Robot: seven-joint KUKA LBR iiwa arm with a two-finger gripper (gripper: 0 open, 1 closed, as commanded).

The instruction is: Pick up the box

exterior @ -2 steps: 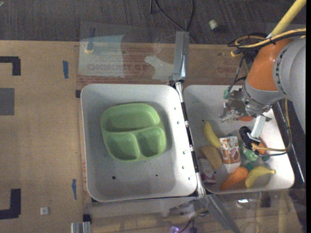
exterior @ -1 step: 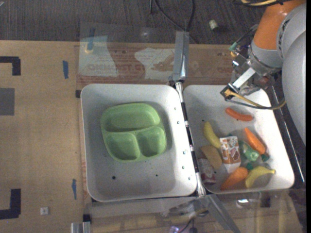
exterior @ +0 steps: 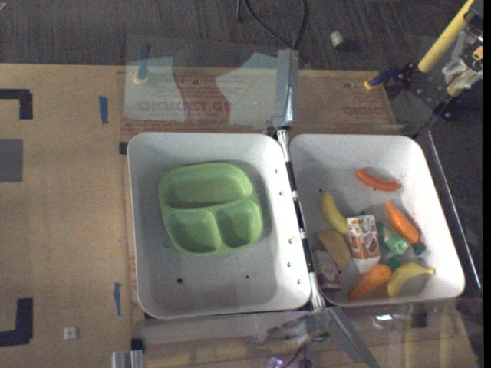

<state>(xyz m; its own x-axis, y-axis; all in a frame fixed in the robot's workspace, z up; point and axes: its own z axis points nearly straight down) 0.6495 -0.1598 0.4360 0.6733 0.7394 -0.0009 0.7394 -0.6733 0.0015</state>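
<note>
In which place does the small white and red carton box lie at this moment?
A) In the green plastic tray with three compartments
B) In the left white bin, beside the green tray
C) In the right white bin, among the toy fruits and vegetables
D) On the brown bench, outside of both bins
C: the small white and red carton box lies in the right white bin, between a yellow toy banana and an orange toy carrot.

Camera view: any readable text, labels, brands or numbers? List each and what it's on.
Nothing reads with certainty.
Faint reddish print on the brown cardboard sheet behind the left white bin: upside down, too blurred to read.
Similar reddish print on the cardboard behind the right white bin: too blurred.
Small white-and-red carton box: printed graphics, text too small.
Small flat packet: print too small.
</note>
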